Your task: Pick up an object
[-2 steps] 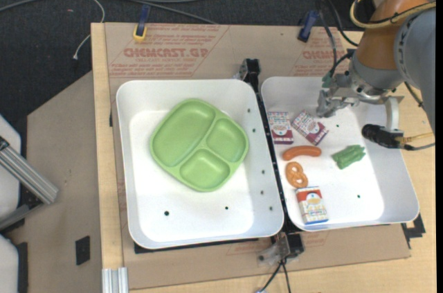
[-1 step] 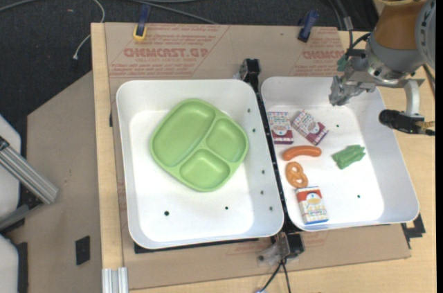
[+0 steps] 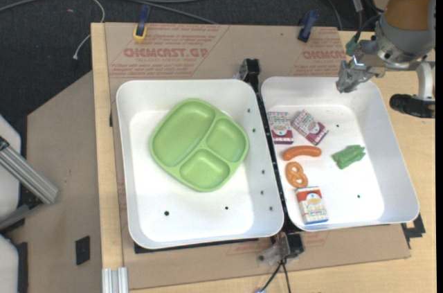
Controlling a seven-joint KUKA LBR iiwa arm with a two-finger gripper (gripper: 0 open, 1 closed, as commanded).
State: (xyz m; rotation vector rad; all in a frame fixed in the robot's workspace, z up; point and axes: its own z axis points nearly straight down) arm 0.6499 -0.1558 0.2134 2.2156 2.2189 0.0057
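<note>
Nearest, in the right bin [image 3: 398,191], a small carton [image 3: 313,206] lies by the front wall, with a pretzel [image 3: 296,174], a sausage [image 3: 302,153] and a green piece [image 3: 348,156] just beyond, then two snack packets [image 3: 294,126]. Leftward, a green divided plate [image 3: 199,144] sits in the left bin [image 3: 138,215]. Farthest, the claw [image 3: 348,79] hangs over the right bin's far rim, clamping nothing; whether it is apart or together, I cannot tell.

The arm [image 3: 408,1] (orange band above the grey wrist) reaches in from the right, claw [image 3: 346,82] pointing down, holding nothing visible.
</note>
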